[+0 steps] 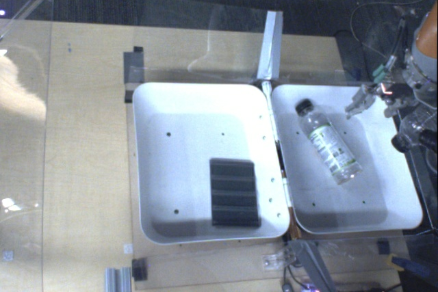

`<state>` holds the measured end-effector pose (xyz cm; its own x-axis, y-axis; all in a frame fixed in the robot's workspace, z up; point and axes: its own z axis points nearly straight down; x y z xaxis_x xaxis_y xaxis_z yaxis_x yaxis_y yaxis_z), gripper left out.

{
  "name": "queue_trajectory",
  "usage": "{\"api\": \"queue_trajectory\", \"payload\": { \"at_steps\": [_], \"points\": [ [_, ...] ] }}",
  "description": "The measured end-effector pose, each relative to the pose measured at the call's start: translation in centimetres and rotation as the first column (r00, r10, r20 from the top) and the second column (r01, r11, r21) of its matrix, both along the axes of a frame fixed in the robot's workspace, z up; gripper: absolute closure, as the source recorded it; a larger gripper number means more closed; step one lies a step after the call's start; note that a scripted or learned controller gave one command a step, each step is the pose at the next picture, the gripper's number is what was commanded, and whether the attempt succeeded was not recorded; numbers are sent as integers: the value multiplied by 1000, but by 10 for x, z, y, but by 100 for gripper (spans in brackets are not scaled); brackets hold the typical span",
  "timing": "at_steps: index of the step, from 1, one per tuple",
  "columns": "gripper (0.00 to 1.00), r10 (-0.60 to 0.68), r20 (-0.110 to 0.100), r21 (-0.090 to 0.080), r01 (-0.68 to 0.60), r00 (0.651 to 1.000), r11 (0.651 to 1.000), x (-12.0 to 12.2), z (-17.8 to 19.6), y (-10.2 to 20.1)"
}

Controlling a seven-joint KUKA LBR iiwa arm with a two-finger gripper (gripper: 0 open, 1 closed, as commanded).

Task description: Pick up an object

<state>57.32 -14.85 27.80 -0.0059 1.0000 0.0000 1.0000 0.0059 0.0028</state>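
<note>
Black ribbed rectangular block point(235, 193) lies left of the clear plastic bottle point(328, 140). Bottle seems light, slippery; grasp mid-body. Claw point(366, 98), above-right of it: state unclear.

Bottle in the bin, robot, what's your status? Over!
Gripper above right bin's far corner, holding nothing. Bottle lying loose, cap toward back. Nothing in the way.

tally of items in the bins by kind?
Clear plastic water bottle, black cap, lying in the right bin: 1
Black ridged rectangular block, flat in the left bin: 1
Total: 2
</note>
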Motion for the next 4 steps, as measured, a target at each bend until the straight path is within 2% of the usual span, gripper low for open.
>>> {"api": "queue_trajectory", "payload": {
  "at_steps": [1,2,3,4],
  "points": [
    [0,134,-1,1,-134,991,991,31,-151,-11],
    [0,313,-1,-1,-313,950,950,57,-186,-6],
    [0,374,-57,20,-373,926,927,83,-190,-10],
    [100,380,-27,11,-380,925,925,90,-182,-3]
  ]
}}
